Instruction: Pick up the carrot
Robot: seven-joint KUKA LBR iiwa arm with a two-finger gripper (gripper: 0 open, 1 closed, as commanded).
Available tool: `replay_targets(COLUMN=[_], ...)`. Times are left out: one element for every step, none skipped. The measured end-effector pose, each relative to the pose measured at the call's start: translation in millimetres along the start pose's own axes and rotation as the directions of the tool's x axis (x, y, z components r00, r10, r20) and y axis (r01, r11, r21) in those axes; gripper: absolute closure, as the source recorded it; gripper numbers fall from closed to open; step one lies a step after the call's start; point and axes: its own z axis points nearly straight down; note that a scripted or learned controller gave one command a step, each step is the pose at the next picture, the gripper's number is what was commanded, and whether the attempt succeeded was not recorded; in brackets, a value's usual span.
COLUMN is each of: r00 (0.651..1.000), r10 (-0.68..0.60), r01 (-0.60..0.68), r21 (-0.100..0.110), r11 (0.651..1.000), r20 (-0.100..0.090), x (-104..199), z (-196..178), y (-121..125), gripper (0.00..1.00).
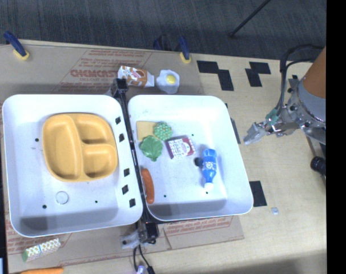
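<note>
Carrot lies lengthwise along the left wall of the right bin, nr its front-left corner, apart from the green leafy toy, round green veg, yellow slice, small maroon carton and blue bottle spread across the bin's middle. Left bin carries a yellow divided tray, towards its back. Gripper hangs over the bench off the right bin's right edge, w/ nothing between its fingers; can't tell how far they're spread.
</note>
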Motion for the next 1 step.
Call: replay_targets(r00=[0.974], r10=[-0.226], r01=[0.226], r21=[0.002], r11=[0.974], r20=[-0.002], x=[60.6], z=[162.8], y=[-3.1], gripper=[1.0])
